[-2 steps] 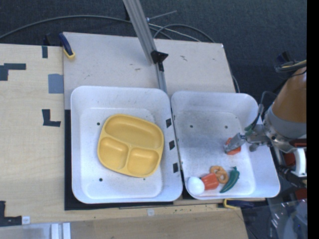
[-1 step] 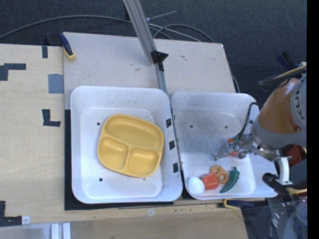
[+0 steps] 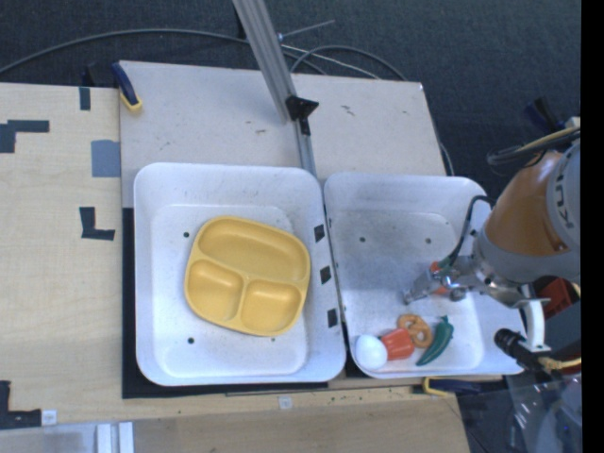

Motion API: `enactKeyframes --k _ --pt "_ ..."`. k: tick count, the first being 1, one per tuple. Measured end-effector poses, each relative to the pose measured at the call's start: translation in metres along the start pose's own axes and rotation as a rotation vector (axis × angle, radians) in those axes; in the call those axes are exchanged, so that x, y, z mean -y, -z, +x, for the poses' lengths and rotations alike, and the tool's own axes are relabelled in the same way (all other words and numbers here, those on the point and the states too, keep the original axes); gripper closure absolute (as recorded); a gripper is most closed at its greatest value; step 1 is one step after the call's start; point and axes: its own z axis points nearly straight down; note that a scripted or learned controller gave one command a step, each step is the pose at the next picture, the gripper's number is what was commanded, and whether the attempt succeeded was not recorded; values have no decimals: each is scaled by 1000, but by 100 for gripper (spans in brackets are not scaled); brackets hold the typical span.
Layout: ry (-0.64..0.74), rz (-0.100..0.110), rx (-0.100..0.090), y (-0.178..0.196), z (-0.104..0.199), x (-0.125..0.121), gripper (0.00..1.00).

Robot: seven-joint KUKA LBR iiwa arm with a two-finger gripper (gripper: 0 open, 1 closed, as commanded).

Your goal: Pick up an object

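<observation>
I see the gripper (image 3: 427, 289) low in the right bin (image 3: 396, 196), its grip unreadable from here; egg (image 3: 370, 351), red piece (image 3: 398, 344), pretzel (image 3: 415, 327) and green pepper (image 3: 438, 341) cluster by the bin's front edge; the yellow tray (image 3: 247, 275) lies mid left bin (image 3: 156, 253).

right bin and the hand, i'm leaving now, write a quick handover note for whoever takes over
Hand: low in the right bin, just above the cluster of toys; nothing visible between its fingers, and I cannot tell whether they are open or shut.
Things: a white egg, a red piece, a pretzel and a green pepper sit bunched at the right bin's near edge. A yellow divided plate lies in the left bin.
Done: nothing lifted.
Left: grasp one item and raise it.
</observation>
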Motion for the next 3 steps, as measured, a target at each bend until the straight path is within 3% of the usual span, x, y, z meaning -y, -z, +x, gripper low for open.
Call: enactKeyframes --k 1,3 --pt "0 1 -1 10 0 0 100" --pt "0 -5 1 98 -8 -6 100"
